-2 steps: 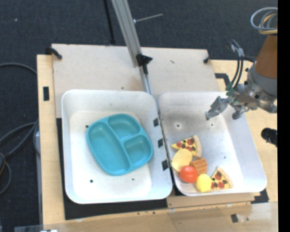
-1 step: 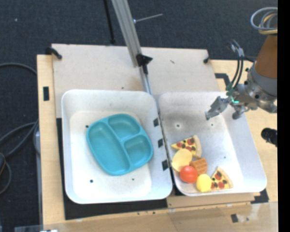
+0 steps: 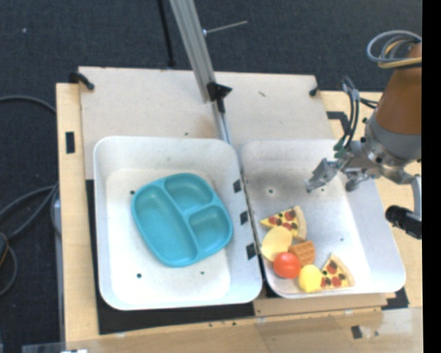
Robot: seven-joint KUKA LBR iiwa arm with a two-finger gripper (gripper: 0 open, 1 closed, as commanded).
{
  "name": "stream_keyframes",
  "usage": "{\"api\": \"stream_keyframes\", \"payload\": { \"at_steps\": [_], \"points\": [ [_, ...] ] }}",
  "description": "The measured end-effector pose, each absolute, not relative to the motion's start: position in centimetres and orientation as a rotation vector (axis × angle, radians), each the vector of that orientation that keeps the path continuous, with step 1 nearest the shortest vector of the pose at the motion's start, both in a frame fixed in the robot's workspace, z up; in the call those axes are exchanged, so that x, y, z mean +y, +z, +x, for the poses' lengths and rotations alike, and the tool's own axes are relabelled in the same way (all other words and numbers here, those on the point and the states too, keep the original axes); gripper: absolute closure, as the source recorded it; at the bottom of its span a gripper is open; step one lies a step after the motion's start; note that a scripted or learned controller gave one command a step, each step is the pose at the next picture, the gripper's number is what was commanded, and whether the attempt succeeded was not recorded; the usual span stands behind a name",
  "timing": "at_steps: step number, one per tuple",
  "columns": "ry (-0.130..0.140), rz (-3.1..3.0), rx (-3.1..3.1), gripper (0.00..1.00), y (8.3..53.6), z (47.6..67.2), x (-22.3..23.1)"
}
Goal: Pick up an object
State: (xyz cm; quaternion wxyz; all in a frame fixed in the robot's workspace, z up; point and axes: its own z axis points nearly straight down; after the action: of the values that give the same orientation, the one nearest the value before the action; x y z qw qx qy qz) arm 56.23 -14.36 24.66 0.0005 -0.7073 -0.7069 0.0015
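**A:** Where does the pincer sit, and how do its fingers stand?

**B:** The two-finger metal gripper point(image 3: 336, 173) hangs over the upper part of the right shallow white plastic bin point(image 3: 367, 230), below the grey arm with its orange band point(image 3: 401, 98). The two fingers are spread apart, with nothing between them.

**A:** Where are the objects that could be picked?

**B:** All lie below and slightly left of the pincer, clustered at the near edge of that same bin and apart from the fingers. Nearest is a toy pizza slice with red dots point(image 3: 287, 219); just beneath it, a pale yellow rounded piece point(image 3: 276, 241), a small waffle-brown square point(image 3: 304, 251), a red ball-like tomato point(image 3: 285, 265), a yellow lemon-shaped piece point(image 3: 309, 278) and a second pizza slice point(image 3: 338, 272).

**A:** And the remaining surface?

**B:** Far left of the pincer, the left white bin point(image 3: 117, 160) holds a teal three-compartment plastic tray point(image 3: 181, 218). Both bins rest on a light wooden bench point(image 3: 147, 101). A slanted aluminium rail point(image 3: 191, 28) rises behind the pincer's left, over dark carpet point(image 3: 59, 20) with black cables point(image 3: 15, 105).
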Motion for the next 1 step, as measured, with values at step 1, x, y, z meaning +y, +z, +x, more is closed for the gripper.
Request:
{"api": "stream_keyframes", "payload": {
  "at_steps": [1],
  "points": [
    [0.007,-2.220,-2.218,0.00,18.83,55.47,-15.07]
  ]
}}
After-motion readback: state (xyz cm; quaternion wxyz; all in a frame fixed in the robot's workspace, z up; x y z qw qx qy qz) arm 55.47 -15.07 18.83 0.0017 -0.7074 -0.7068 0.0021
